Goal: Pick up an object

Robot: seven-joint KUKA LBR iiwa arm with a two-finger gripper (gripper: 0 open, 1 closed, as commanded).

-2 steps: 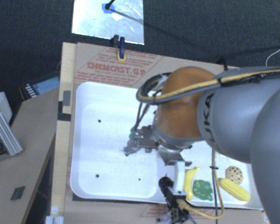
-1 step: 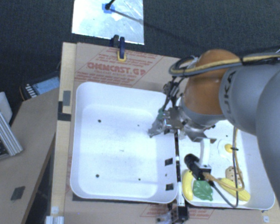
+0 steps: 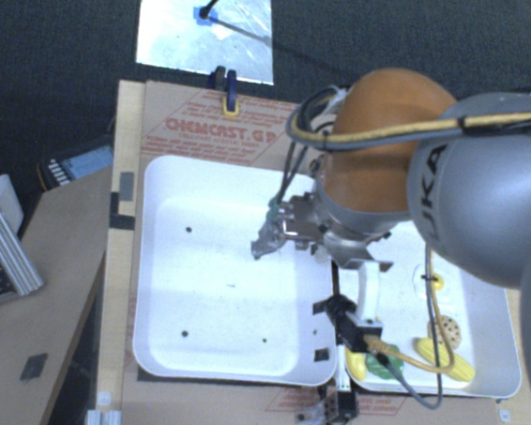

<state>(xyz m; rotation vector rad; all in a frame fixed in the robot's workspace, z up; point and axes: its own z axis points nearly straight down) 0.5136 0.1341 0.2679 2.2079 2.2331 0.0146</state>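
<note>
**Arm over the divide between bins, nothing visibly in hand**

The arm [image 3: 457, 189] is the biggest thing here, grey with its orange band bulging over the middle of the bench, reaching in from the right and covering much of the right bin [image 3: 498, 378]. The left bin [image 3: 163, 243] lies open to view, white floor with a few dark specks. Brown cardboard [image 3: 209, 121] printed in red sits beneath both bins.

The gripper [image 3: 264, 244] hangs near the left bin's right wall, above its floor. Whether its jaws are spread or pressed together I cannot tell; the tip is a grey blur from this angle. No object shows between them.

Pickable items sit in the right bin's near corner: a yellow banana-shaped piece [image 3: 446, 361], a small green-and-yellow object [image 3: 369, 363] beside it, and a round speckled cookie-like disc [image 3: 448, 328] just behind.

Judgement: the pick is not yet made. Next move calls for travelling over to the right bin's near corner and descending on one item.
</note>
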